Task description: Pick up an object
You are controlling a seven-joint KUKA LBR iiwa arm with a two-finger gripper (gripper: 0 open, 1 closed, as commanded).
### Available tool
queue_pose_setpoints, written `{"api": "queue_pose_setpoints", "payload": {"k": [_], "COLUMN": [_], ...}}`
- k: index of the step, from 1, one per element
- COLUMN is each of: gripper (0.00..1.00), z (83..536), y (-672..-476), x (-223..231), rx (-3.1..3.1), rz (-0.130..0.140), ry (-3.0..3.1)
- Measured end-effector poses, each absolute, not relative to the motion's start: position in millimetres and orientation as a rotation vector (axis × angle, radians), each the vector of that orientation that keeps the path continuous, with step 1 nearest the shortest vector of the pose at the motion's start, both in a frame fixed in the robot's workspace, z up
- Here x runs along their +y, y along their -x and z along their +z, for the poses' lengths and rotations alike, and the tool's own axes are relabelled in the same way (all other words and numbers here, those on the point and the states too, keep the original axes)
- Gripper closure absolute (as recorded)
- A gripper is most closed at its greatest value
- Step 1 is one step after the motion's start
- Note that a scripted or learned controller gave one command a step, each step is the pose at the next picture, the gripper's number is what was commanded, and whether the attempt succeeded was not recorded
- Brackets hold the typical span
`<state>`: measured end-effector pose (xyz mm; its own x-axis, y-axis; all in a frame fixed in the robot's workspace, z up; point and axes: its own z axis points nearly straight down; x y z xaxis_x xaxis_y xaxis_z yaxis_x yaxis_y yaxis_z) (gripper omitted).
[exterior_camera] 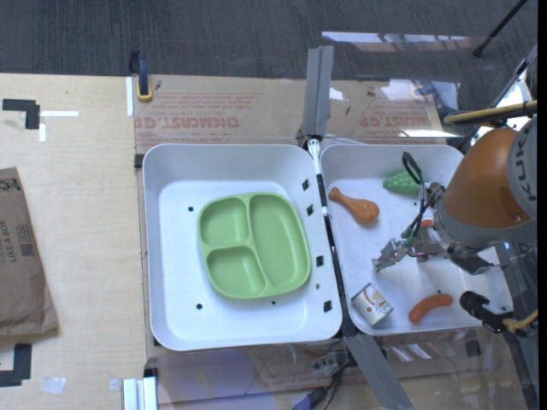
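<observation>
Well, the right bin gives me four candidates, and the nearest to my gripper is the small can, lying tipped near the bin's front left corner. I judge it light and stiff, probably a toy or an empty tin — smooth-sided, so it could roll or squirt out if I pinch it off-centre. I'd take it across the round body, fingers square to its axis.

Just right of the can lies an orange sausage, likely soft plastic, slim and easy to span across its middle. Farther back sits a drumstick, orange-brown, with a narrow handle end toward the divider and a fat end toward the middle; the fat end offers more to grip, though it looks slick. Behind that, near the back wall, a green knobbly piece — I cannot tell what it is — partly hidden by cabling.

My gripper hangs over bare bin floor between the drumstick and the can, touching neither. Its fingers look spread apart with nothing between them, though the metalwork is small and cluttered.

In the left bin a green divided tray lies flat at the centre. Both bins sit on cardboard on the tabletop.
</observation>
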<state>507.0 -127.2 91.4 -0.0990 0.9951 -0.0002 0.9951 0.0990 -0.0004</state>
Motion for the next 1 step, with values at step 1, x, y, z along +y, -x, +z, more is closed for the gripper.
{"api": "queue_pose_setpoints", "payload": {"k": [1], "gripper": [0.00], "z": [96.1], "y": [-591.3], "x": [-157.6], "rx": [-2.422], "rz": [0.000], "ry": [2.003]}}
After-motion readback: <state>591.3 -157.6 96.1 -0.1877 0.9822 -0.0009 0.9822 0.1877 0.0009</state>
